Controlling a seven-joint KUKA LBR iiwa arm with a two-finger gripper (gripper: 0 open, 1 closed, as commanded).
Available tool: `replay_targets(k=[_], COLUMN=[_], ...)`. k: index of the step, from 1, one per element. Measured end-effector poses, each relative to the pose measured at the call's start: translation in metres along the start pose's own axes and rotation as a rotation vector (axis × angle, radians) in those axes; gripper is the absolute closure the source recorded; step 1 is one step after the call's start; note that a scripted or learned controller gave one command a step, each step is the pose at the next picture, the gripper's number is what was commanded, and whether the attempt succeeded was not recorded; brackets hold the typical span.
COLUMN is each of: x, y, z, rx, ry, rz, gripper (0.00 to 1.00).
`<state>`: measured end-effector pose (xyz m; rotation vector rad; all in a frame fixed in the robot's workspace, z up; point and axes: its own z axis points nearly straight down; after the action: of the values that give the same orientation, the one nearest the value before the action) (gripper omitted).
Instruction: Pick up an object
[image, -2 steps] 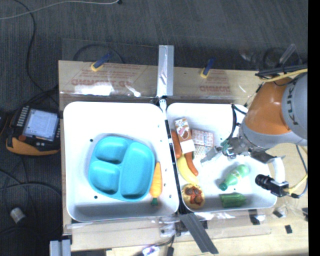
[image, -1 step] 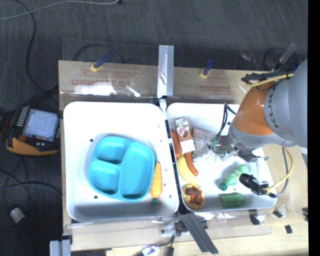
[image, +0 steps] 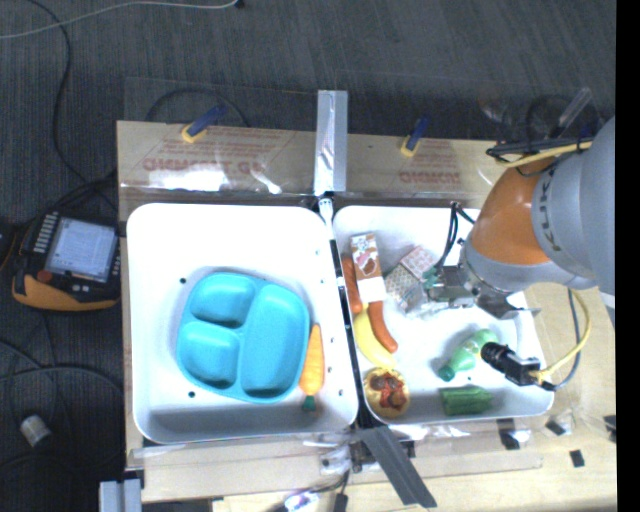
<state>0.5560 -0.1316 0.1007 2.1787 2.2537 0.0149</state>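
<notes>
So the stuff to grab is all piled in the right bin (image: 520, 405), right half of the frame: a green bottle (image: 462, 357) lying tilted toward the lower right, a flat dark green piece (image: 466, 400) just below it near the bin's bottom edge, a banana (image: 368, 340) with an orange-red sausage-looking thing (image: 380, 326) lying across it, a round brownish item (image: 387, 390) at the lower left corner, and a small printed box (image: 364, 254) plus a silvery checkered packet (image: 408, 276) up top. The hand (image: 447, 290) sits low over the middle of that bin, just right of the packet and above the bottle, but it's a dark blur from up here, so can't tell what it's doing. The grey arm (image: 575, 215) with its orange band comes in from the right edge. Left bin (image: 150, 300) has a blue divided tray (image: 243, 335) with a carrot (image: 313, 365) just beside its right side. Both bins sit on a light wooden table (image: 240, 150) over dark carpet (image: 80, 80), with a small screen gadget (image: 70, 255) on the floor at far left.
</notes>
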Motion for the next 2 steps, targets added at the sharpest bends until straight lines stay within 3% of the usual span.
replay_targets(k=[1, 2], x=[-0.068, -0.047], y=[0.029, 0.025], z=[-0.091, -0.094], rx=[0.014, 0.015], ry=[-0.009, -0.011], rz=[0.44, 0.875], gripper=[1.0, 1.0])
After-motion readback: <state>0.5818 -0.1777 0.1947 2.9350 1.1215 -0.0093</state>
